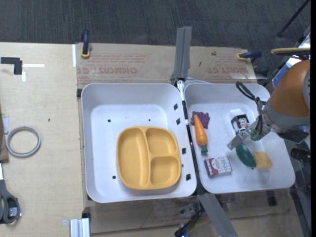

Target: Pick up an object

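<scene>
You had the arm (291, 95) reaching into the right bin (217, 95) from the right, with the tool (240, 141) low over the bin floor. Its fingers were too small and blurred to read — you could not tell whether they were spread or pressed together. Just below the tool lay the dark green object (245, 155), close to or touching the tip, with a yellow piece (262, 160) beside it. Left of the tool sat the carrot (200, 131) and a purple item (202, 118); the small red box (217, 166) lay below-left. Far left of the tool, the left bin (94, 132) held a yellow divided plate (148, 158) — a grey ring (22, 141) rested on the counter (39, 98) beyond.
</scene>
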Robot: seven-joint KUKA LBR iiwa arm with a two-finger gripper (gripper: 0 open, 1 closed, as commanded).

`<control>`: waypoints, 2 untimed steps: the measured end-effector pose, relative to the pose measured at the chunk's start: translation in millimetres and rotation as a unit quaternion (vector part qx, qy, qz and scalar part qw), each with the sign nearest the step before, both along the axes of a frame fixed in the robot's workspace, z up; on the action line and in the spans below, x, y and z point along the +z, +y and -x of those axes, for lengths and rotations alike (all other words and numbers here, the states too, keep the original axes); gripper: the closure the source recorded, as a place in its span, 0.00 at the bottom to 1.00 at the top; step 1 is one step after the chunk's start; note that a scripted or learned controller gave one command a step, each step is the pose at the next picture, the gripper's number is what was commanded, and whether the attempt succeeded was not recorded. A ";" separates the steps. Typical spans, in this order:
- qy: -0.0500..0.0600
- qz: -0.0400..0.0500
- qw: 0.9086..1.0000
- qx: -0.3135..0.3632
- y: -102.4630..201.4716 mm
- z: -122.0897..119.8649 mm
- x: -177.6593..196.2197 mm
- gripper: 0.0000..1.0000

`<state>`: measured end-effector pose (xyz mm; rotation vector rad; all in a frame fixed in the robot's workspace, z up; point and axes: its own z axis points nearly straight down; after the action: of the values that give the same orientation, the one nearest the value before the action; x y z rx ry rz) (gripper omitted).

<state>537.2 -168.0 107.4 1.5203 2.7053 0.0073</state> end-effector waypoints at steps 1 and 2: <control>-0.006 -0.005 0.991 -0.132 3.1 25.0 0.3 0.00; -0.002 -0.008 0.992 -0.129 -30.3 25.4 0.0 0.00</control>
<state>511.8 -198.3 107.4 1.8584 2.4893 0.0235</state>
